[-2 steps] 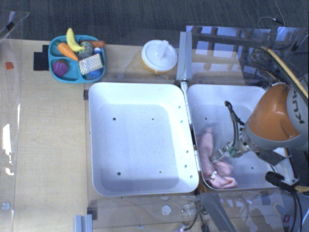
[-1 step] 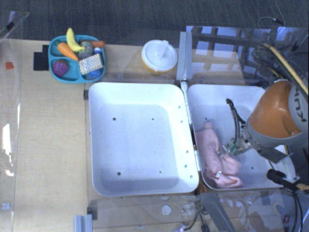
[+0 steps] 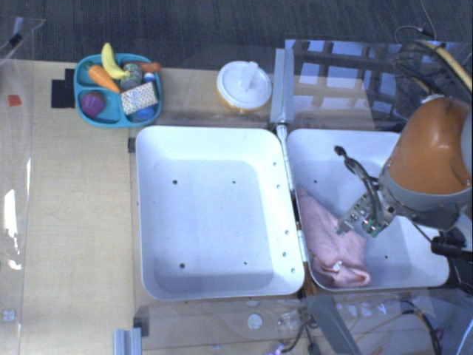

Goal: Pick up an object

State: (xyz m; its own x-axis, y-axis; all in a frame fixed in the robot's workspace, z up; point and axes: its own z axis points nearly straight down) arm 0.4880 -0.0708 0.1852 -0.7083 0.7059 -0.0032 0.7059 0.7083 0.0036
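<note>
A pink cloth lies crumpled in the right bin, along its left wall and down to the front corner. My gripper hangs over the cloth's right edge, reaching in from the right under the orange band of the arm. Its tips sit at or just above the cloth. Whether the cloth is between them is hidden from this angle.
The left bin sits beside the right one, sharing a middle rim. Behind the bins stand a blue tray of toy food and a white lidded container. A clear frame rises behind the right bin.
</note>
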